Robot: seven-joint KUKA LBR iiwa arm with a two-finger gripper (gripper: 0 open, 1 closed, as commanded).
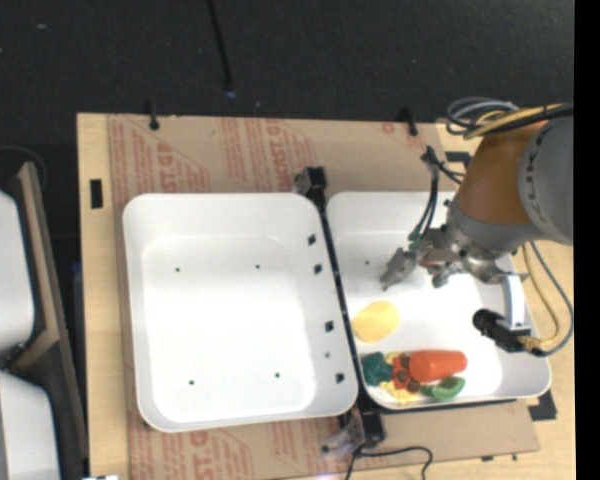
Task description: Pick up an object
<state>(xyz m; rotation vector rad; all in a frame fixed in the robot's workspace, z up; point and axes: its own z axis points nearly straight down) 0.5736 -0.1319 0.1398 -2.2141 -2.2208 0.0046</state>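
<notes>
Over the right-hand bin (380,213) the arm (510,183) reached in from the side, and its jaws (418,266) hung spread apart with nothing between them, two dark fingers splayed above the white floor. Just below them and a little toward the middle wall lay a yellow lemon-shaped thing (376,320), on its own and well clear of the others. Nearer the front rim sat a huddle: an orange-red piece (438,364), a dark green piece (377,368) and a brighter green bit (444,389), all touching or nearly so. The left bin (230,308) stood beside it on the bench (200,158). To my eye the yellow one looked like a light toy, firm but smooth and rounded, apt to squirt out sideways. I would have gripped it across its narrow middle.
</notes>
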